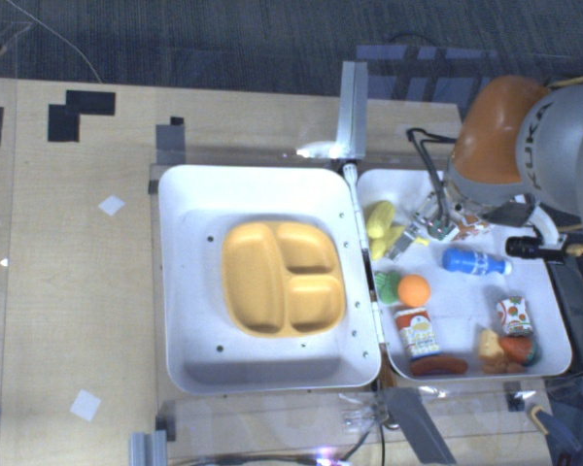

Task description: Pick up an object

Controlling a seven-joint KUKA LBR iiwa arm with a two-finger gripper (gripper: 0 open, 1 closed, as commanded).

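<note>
Yellow plastic is filling the left bin (pixel 185 260) as a divided tray (pixel 282 277); beside it, the right bin (pixel 554 304) is holding the small items. The claw (pixel 408 236) is hovering just right of the yellow lemon-like piece (pixel 380 217), with its grip impossible to judge. Lowering squarely over that piece should work best.

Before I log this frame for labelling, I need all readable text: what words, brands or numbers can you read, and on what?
"KUKA": partly visible grey letters on the arm's grey housing, at the right edge.
Label on the small can: printed, too small to read.
Red and white carton: print blurred, unreadable.
Blue bottle: no legible text.
Yellow divided tray: no text.
</note>
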